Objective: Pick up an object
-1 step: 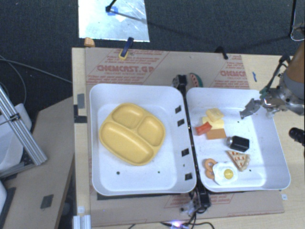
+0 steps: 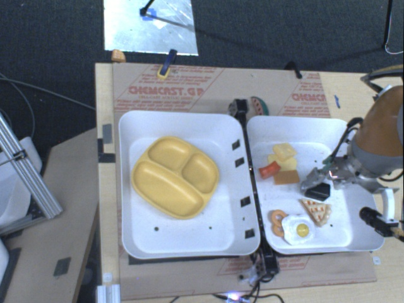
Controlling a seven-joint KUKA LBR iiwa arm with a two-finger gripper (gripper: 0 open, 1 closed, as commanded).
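At far left, an aluminium frame stands off the bench, beside a tan side table. Left bin: one yellow divided tray, three compartments, lying at a slant near the bin's middle, nothing in it. Behind the bins, on cardboard printed with red lettering, a small yellow-and-blue tool; further back, a shiny metal sheet on the dark floor. Black clips run along the seam between the bins. Right bin: toy food gathered in its left half. Pale yellow cheese pieces toward the back, a red piece touching their left side, a brown block just in front. Nearer the front, a pretzel touching a fried egg, with a toast wedge just right of the egg. Gripper low over the bin between brown block and toast wedge; a small black piece sits at its tip, but whether that is a finger or a toy, cannot tell, nor whether anything is grasped. Arm enters from the right, orange band above the wrist.
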